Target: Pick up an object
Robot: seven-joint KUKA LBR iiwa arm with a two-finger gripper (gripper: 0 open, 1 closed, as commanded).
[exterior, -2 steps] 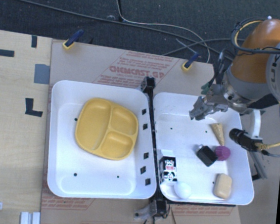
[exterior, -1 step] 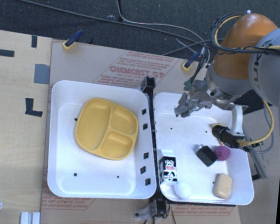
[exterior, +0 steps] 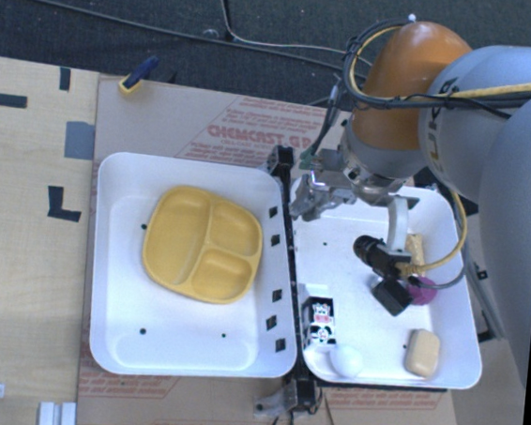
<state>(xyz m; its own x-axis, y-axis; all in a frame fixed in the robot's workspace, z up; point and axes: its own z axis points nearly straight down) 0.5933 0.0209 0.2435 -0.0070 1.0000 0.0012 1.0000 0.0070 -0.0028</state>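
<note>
My gripper [exterior: 310,202] hangs over the far left corner of the right bin [exterior: 447,367], close to the wall between the two bins. Nothing shows in its grasp. Along the right bin's near edge lie a small black-and-white box [exterior: 320,322], a white rounded object [exterior: 346,361] and a tan block [exterior: 422,352]. A magenta object [exterior: 423,291] and a pale yellow piece [exterior: 417,245] sit toward the right side, partly hidden behind the wrist hardware. A yellow divided plate [exterior: 203,244] lies in the left bin [exterior: 109,266].
The big grey arm with its orange band [exterior: 408,71] covers the far right of the scene. Both bins rest on a cardboard sheet [exterior: 227,127]. A small blue and yellow item [exterior: 138,75] lies at the sheet's far left corner.
</note>
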